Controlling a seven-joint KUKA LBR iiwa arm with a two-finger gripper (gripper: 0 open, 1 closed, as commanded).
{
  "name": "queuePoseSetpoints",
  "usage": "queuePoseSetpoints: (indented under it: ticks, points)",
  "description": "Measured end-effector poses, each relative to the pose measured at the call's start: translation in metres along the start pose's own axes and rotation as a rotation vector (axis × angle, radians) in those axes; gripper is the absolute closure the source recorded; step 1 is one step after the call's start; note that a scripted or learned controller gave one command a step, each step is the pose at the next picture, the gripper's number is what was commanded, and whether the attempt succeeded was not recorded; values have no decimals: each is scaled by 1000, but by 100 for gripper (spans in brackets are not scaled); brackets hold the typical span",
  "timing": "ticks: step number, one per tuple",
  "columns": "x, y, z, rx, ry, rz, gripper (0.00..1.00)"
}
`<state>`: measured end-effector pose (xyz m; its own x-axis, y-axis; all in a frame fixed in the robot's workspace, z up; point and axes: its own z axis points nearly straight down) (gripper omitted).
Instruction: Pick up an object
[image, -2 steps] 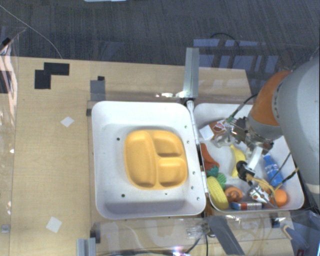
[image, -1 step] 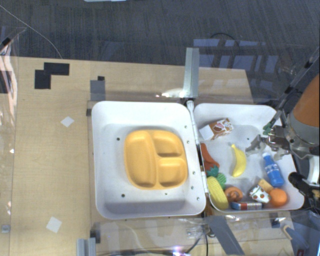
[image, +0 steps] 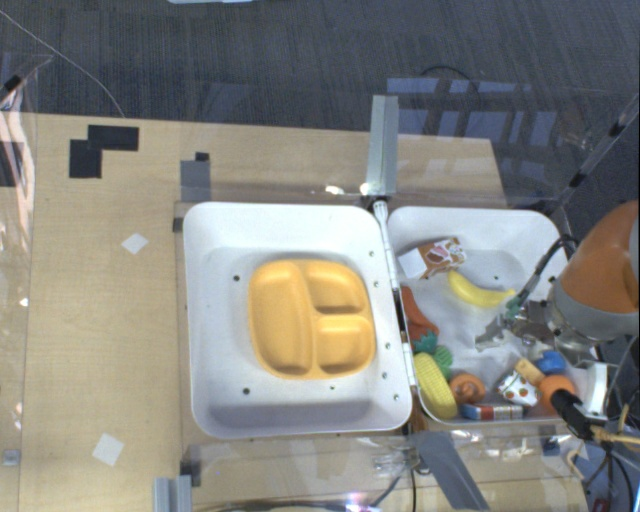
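Pale wooden surface (image: 100, 330) bearing two white bins: left bin (image: 215, 300), right bin (image: 520, 235), side by side, touching.

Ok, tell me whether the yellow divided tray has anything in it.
Empty. The yellow divided tray lies in the left bin, all compartments bare.

Two bins are being carried side by side on the tabletop (image: 90, 330). In the left bin (image: 215, 240), a divided tray (image: 310, 317) is lying at the centre. In the right bin (image: 530, 235), a banana (image: 478, 292) is lying near the middle, with a printed packet (image: 440, 255) at its 10 o'clock. A corn cob (image: 434, 383) is lying at the bin's 7 o'clock corner, a small round fruit (image: 465, 387) just at its 3 o'clock. The hand (image: 507, 325) is being held at the banana's 5 o'clock.
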<state>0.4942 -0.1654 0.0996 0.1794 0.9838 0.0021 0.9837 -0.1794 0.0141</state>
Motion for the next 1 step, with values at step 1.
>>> queuePoseSetpoints:
  ticks: [1]
  points:
    - [71,100,13,2,0,110,0]
